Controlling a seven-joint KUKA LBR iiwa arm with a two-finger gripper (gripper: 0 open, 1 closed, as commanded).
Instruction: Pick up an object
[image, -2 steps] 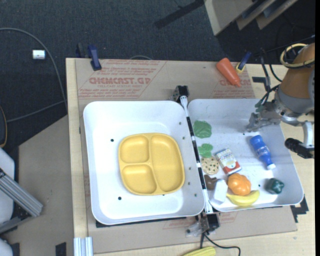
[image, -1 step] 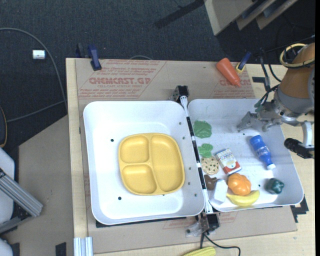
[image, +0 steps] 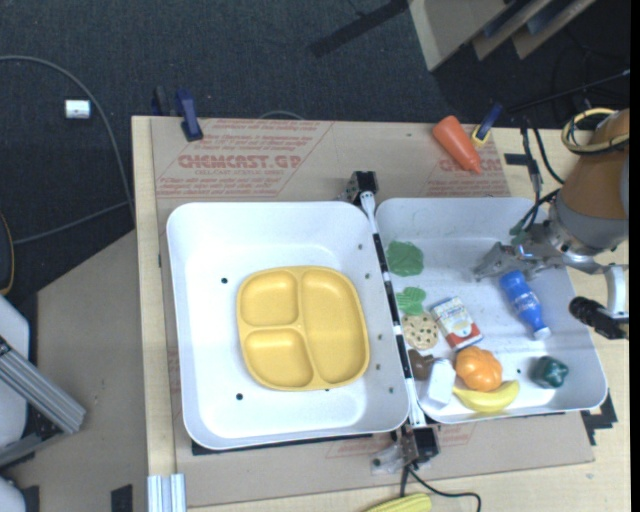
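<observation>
We're hanging the gripper (image: 503, 262) over the right bin (image: 450, 222), upper middle area, arm coming in from the right. Fingers are looking spread, metal tips splayed left and down, nothing between them, so we're reading it as parted and empty.

Nearest candidate is the blue bottle (image: 523, 300). It's lying flat on the bin floor just below and slightly right of the fingertips, cap end almost touching them. Long axis is running from upper left to lower right, away from the gripper, so we're judging the jaws need to straddle it across that diagonal, not along it.

Bottle is looking like a small blue plastic cylinder with a paler lower end and a label patch; smooth and round, likely to roll if nudged from one side.

Other items are sitting farther off: the orange (image: 478, 369) and banana (image: 487, 398) near the front edge, the dark green piece (image: 548, 372) at the front right, the small carton (image: 455, 322) left of the bottle.
</observation>
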